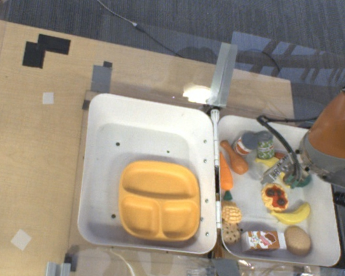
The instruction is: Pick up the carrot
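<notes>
1. Nearest the camera, along the front of my right shallow white bin (332, 254), lie a small red-and-white carton (262, 240) and a brown potato (297, 239)
2. In the left shallow white bin (90, 173) sits a yellow three-compartment plastic tray (159, 199)
3. Further back, a curved yellow banana (294, 214) lies just beside a small round pizza toy (275, 196)
4. The slim orange carrot with a green top (225, 175) lies along the right bin's left wall
5. My pincer (278, 172) hangs over the bin's middle, right of the carrot; whether it is wide or narrow I cannot tell
</notes>
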You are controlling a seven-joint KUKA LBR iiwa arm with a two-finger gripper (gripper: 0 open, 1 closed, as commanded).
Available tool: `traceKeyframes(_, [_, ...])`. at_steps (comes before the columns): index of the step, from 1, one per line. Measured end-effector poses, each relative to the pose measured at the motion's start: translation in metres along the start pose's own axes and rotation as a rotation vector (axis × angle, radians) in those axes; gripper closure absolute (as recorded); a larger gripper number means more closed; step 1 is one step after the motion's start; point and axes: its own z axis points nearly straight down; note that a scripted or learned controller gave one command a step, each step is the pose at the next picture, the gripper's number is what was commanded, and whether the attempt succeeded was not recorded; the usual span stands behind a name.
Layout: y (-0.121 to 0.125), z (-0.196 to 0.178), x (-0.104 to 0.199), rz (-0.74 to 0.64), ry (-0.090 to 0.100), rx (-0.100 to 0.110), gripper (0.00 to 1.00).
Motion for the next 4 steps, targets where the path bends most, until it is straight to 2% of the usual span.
traceKeyframes(1, [-0.002, -0.041, 0.103, -0.041, 0.011, 0.003, 1.00])
traceKeyframes(2, [-0.058, 0.010, 0.075, -0.577, 0.007, 0.000, 1.00])
traceKeyframes(3, [-0.028, -0.019, 0.081, -0.640, 0.009, 0.000, 1.00])
traceKeyframes(4, [-0.068, 0.004, 0.060, -0.815, 0.014, 0.002, 1.00])
